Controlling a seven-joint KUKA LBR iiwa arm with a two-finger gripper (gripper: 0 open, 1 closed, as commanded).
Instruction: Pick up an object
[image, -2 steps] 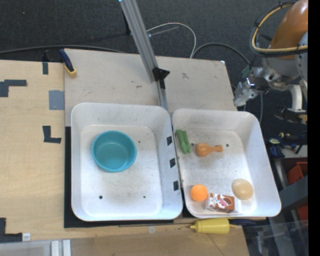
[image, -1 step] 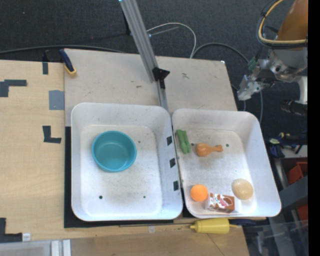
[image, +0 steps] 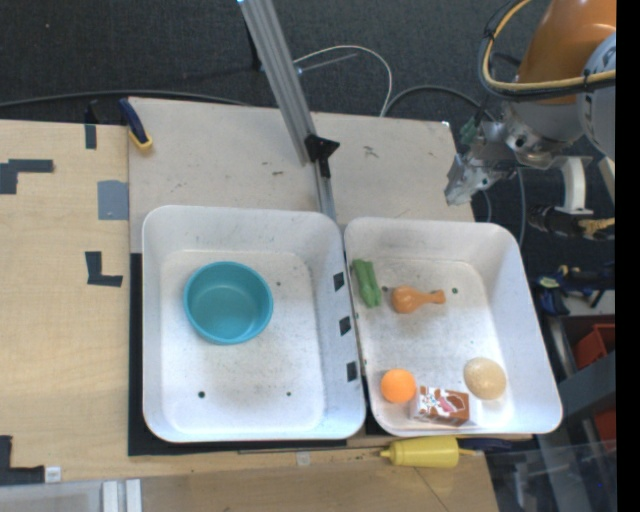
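Five objects (image: 418, 299) lie well below the hand (image: 466, 187) — its grip state unreadable.

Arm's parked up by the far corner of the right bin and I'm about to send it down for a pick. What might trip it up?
1. The orange ball, snack packet and pale ball sit close together, so the claw may nudge a neighbour.
2. They lie near the right bin's front wall, which could block a finger.
3. Both balls may roll away when touched.
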